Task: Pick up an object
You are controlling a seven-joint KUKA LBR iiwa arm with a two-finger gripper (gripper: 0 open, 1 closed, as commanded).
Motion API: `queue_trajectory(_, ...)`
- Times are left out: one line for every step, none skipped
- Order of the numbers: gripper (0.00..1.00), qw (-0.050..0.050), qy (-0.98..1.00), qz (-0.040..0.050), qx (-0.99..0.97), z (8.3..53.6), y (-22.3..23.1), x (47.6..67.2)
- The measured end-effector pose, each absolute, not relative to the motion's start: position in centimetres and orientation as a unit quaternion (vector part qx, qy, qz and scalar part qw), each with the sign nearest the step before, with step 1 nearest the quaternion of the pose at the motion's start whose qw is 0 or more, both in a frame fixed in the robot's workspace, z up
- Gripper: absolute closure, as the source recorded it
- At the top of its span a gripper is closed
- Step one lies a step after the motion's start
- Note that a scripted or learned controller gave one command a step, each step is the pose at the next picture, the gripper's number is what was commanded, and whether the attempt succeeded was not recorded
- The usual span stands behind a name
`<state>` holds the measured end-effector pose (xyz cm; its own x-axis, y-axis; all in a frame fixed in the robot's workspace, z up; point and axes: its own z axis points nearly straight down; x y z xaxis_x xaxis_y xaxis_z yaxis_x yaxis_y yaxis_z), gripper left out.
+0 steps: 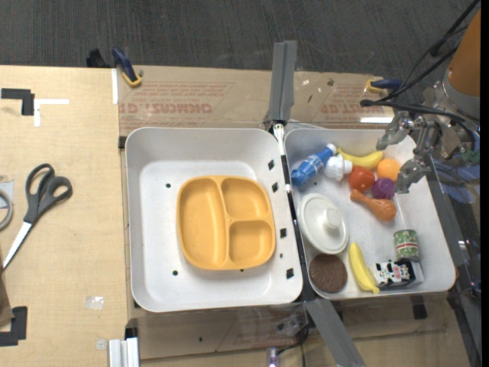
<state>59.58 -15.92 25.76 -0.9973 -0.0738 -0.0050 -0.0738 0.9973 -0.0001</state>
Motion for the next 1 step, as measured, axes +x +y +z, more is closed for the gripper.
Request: queue_trajectory(0.00,0.002,0.997,-0.0001,-0.072,11.89,-16.27,59.13)
